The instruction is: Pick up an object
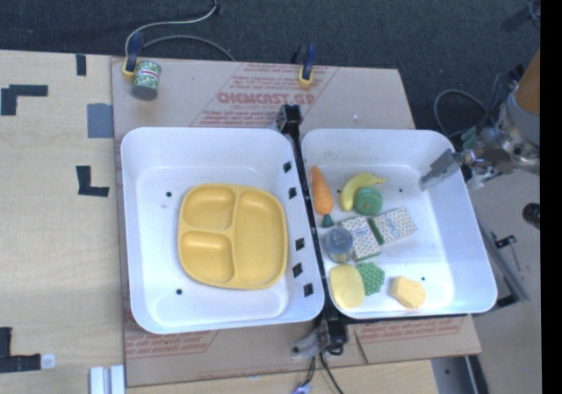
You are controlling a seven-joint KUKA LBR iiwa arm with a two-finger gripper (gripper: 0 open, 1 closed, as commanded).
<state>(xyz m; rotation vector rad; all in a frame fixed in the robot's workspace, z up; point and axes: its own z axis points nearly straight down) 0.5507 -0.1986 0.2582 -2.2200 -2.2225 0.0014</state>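
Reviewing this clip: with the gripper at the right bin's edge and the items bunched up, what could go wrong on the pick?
1. The carrot, banana, green round item and patterned packets lie crowded together, so the gripper might close on two things or nudge neighbours.
2. The gripper sits near the right bin's rim; a descent there could clip the wall.
3. The carrot lies against the divider, leaving little finger room.

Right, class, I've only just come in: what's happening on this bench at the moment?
A robot arm reaches in from the right, its hand poised over the upper right edge of the right bin and holding nothing. That bin holds small items, among them a carrot, a banana and a cheese wedge, all untouched. The left bin holds a yellow divided plate.
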